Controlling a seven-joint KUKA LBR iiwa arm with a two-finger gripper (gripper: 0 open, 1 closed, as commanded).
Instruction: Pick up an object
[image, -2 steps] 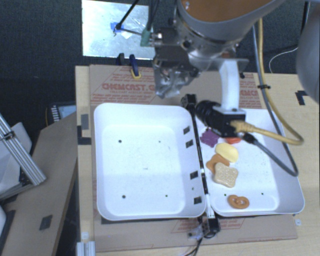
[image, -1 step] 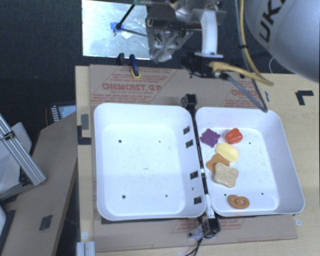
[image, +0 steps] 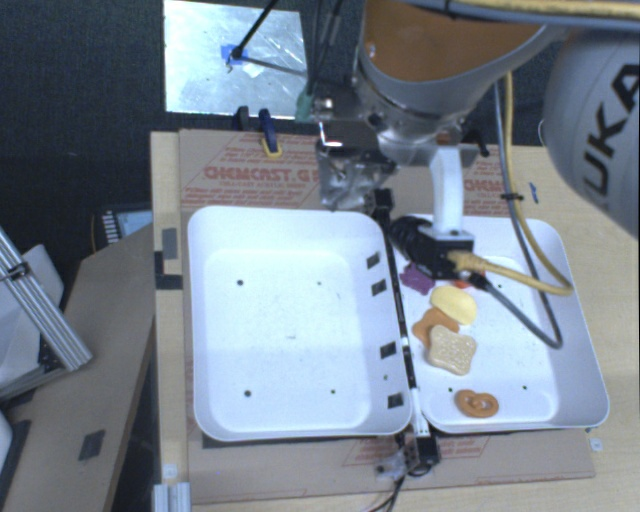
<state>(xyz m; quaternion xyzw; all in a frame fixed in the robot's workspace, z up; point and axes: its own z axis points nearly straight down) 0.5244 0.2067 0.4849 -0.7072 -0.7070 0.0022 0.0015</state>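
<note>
My gripper (image: 350, 185) hangs over the far rim of the left bin (image: 280, 211); I can't tell how its jaws stand. The toast slice (image: 452, 351) lies in the right bin (image: 530, 385), right of the jaws and nearer me. I judge it light, stiff and thin, so I'd pinch it across its edges.
</note>
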